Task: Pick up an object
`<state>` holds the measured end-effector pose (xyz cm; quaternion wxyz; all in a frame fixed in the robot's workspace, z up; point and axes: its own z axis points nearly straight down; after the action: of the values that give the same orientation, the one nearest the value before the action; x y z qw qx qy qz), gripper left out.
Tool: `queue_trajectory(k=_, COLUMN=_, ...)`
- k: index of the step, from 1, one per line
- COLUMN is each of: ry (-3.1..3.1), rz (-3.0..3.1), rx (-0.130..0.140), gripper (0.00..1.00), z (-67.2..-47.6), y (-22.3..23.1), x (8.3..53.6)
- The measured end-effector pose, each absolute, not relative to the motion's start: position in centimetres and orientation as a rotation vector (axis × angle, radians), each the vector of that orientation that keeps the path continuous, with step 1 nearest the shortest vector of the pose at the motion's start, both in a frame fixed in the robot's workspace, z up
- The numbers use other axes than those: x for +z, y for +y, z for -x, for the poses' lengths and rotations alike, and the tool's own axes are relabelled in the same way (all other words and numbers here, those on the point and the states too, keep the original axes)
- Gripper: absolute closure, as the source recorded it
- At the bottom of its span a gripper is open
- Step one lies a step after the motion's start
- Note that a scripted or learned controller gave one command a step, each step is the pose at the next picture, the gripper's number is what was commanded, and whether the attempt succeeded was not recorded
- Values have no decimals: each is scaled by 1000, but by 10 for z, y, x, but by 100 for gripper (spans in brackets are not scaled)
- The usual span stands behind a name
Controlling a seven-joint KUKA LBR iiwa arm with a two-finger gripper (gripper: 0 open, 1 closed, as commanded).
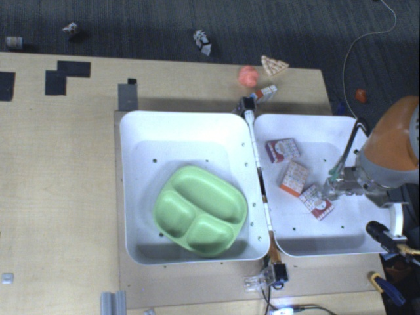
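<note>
Green divided tray (201, 210) fills the left bin (134, 176). Across the counter, the pincer (330, 188) hangs over a red-and-white packet (317, 201) near the right bin's (341, 245) front edge — whether it grips, I cannot tell.

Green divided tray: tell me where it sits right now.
The green divided tray lies in the left white bin, toward its front, across the divider from the small packets in the right bin.

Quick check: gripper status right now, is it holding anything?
Gripper: low in the right bin, at the red-and-white packet; open, shut or holding cannot be told from this view.
</note>
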<state>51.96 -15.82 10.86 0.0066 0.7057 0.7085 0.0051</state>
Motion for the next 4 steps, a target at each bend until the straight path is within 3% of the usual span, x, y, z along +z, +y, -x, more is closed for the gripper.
queue_trajectory(k=1, ry=2217, rz=-2208, rx=15, gripper=0, z=-519, y=-158, x=108)
queue_trajectory(k=2, ry=2217, rz=-2204, rx=19, gripper=100, z=-521, y=-157, x=119)
queue_trajectory(k=3, ry=2217, rz=-2204, rx=19, gripper=0, z=-521, y=-157, x=119)
queue_trajectory(k=4, ry=2217, rz=-2212, rx=7, gripper=0, z=-497, y=-124, x=87)
